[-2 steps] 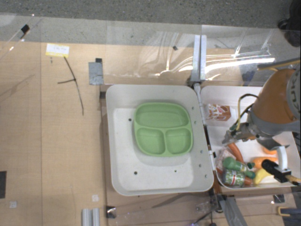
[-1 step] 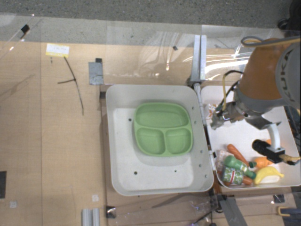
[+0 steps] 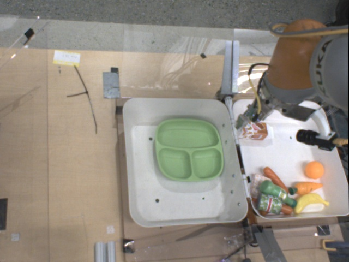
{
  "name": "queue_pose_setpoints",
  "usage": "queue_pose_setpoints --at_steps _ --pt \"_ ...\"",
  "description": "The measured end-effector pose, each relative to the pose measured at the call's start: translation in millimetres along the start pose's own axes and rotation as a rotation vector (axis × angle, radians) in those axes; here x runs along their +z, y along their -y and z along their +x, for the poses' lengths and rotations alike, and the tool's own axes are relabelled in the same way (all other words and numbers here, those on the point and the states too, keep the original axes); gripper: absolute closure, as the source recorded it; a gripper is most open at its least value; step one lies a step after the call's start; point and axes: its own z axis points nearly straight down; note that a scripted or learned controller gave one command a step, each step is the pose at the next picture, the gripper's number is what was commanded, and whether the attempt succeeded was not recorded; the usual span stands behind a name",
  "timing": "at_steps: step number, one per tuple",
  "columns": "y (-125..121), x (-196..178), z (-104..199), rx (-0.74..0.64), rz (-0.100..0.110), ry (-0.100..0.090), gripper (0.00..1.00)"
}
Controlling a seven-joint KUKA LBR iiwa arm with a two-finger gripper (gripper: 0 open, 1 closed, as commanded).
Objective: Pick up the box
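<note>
Camera view: box (image 3: pixel 255 131) just under claw (image 3: pixel 252 115)

place: robot lab | evidence: bench (image 3: pixel 54 146), two bins (image 3: pixel 136 201), cabling (image 3: pixel 87 100)

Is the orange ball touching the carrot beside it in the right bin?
Apart. The camera view shows white bin floor between the orange ball and the carrot.
</note>
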Motion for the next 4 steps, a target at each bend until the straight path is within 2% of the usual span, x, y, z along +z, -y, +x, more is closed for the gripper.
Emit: queue_pose_setpoints --at_steps 1,2,3,4 --pt "6 -75 -40 -0.434 -0.002 0.004 1.0" --pt "6 -75 -40 -0.434 -0.002 0.004 0.0" --pt "81 -126 -48 -0.38 -0.001 0.005 0.0" --pt "44 -76 -49 -0.268 0.0 0.001 0.0"
